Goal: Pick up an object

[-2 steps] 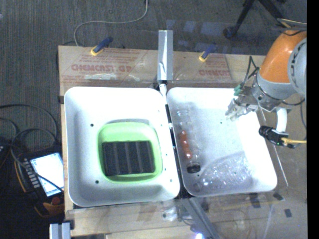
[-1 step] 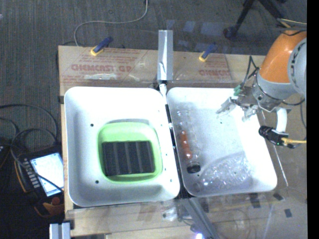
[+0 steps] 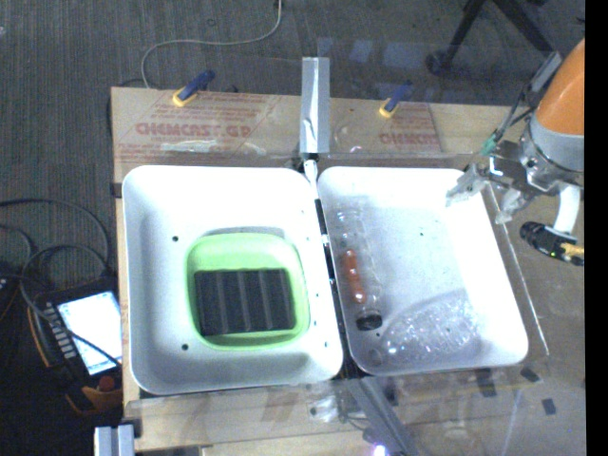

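The claw (image 3: 494, 180) hangs over the right bin's (image 3: 432, 354) far right rim; how far it's open I cannot tell. A clear bottle (image 3: 354, 264) lies below, untouched.

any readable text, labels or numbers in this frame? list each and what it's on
"CHEMCAST GP", red print on the clear sheet behind the left bin; faint, so the reading is uncertain.
Similar red print on the sheet behind the right bin is too blurred to read.
The lit screen of the device on the floor is too small to read.
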Motion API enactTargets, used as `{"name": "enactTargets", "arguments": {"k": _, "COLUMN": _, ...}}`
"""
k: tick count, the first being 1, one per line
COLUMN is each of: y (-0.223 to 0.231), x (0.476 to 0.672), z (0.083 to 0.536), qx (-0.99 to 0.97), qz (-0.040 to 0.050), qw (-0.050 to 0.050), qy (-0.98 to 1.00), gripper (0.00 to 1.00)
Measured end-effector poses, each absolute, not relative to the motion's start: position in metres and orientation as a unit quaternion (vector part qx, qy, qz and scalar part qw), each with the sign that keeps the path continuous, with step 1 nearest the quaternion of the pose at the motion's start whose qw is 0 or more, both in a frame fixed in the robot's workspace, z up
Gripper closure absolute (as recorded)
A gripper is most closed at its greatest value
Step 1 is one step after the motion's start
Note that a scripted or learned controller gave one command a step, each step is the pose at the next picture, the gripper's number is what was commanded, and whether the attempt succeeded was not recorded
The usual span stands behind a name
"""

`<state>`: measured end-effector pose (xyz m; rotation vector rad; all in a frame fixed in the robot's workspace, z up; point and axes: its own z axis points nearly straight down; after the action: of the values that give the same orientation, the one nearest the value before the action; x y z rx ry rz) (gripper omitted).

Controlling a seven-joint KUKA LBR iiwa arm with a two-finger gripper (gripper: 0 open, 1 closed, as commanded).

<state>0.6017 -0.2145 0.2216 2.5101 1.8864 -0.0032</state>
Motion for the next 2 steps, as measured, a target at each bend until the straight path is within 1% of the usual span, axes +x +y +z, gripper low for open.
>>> {"name": "enactTargets", "arguments": {"k": 1, "y": -0.213, "x": 0.561, "z": 0.257, "qx": 0.799, "qz": -0.0007, "qw": 0.0, "qy": 0.601, "gripper": 0.0}}
{"name": "enactTargets", "arguments": {"k": 2, "y": -0.2, "x": 0.507, "z": 0.263, "qx": 0.826, "qz": -0.0009, "qw": -0.001, "qy": 0.563, "gripper": 0.0}}
